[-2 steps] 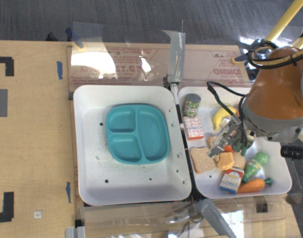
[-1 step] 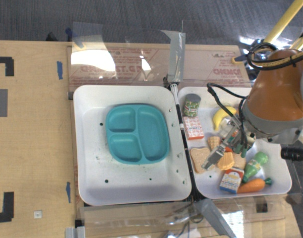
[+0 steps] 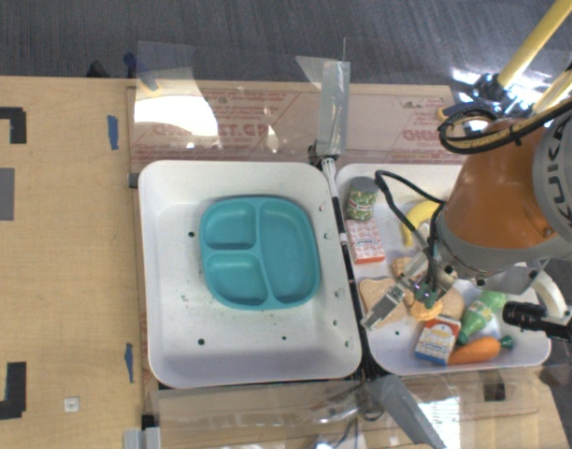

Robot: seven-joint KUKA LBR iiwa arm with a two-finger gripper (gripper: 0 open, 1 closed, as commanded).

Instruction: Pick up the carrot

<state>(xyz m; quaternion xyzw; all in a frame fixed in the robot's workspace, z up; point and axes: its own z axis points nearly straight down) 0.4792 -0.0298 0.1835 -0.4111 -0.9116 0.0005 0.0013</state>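
Note:
The carrot (image 3: pixel 475 351), orange with a green tip at its right end, lies near the front edge of the right bin (image 3: pixel 398 355). My gripper (image 3: pixel 412 286) hangs under the orange wrist, low over the middle of that bin, above a tan bread-shaped piece (image 3: pixel 376 297). It is up and to the left of the carrot and apart from it. A small white, red and blue carton (image 3: pixel 436 340) lies between the two. Nothing of the carrot touches the gripper.
The right bin also holds a green can (image 3: pixel 362 199), a red-and-white packet (image 3: pixel 365 242), a yellow banana (image 3: pixel 421 215) and a green toy vegetable (image 3: pixel 480 312). A teal divided plate (image 3: pixel 261 251) sits in the left bin (image 3: pixel 164 279). A black cable loops beside the wrist.

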